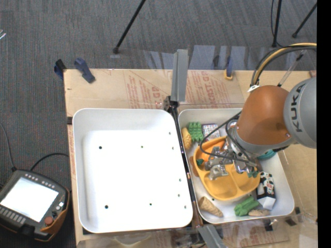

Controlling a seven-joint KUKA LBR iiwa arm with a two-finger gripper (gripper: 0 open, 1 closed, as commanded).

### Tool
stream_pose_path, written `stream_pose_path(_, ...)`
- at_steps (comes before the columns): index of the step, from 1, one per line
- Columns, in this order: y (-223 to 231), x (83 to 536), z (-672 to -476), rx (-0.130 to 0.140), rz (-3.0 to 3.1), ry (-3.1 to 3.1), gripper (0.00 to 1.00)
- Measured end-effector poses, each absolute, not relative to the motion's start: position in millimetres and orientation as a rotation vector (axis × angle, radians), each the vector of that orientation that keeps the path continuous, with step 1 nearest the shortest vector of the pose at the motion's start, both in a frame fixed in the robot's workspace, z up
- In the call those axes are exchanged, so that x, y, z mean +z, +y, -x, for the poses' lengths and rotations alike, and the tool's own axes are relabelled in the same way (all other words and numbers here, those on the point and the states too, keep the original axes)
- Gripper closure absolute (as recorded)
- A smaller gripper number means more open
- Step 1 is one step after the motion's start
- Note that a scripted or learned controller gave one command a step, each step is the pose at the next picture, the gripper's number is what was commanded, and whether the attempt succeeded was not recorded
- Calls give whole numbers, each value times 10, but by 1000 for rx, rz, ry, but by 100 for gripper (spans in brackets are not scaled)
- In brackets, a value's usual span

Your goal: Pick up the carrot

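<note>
The right bin (287, 190) holds an orange-yellow divided plate (227, 187). At the plate's left rim lies a small orange piece with a green end, which looks like the carrot (200, 163); it is partly hidden by the gripper. My gripper (226, 164) hangs low over the plate's upper half, just right of that piece, under the arm's big orange wrist dome (264, 118). Its metal parts overlap the plate, and nothing is clearly seen held in it.
Around the plate lie a corn cob (185, 137), a green studded piece (195, 131), a tan cone (211, 206), a green toy (247, 206) and a cow-patterned carton (266, 186). The left bin (83, 138) is white. A grey post (180, 81) stands between the bins at the back.
</note>
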State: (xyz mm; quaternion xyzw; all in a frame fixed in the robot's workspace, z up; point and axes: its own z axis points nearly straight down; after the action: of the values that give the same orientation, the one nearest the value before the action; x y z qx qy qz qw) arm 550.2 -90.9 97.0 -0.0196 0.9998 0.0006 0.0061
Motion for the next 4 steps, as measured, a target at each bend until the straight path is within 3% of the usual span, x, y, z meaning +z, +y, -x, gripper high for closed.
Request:
stream_pose_path(1, -602, 1911, -5062, 0, 210, 3125, 100)
stream_pose_path(4, -570, 2141, -5075, 9, 213, 3131, 100)
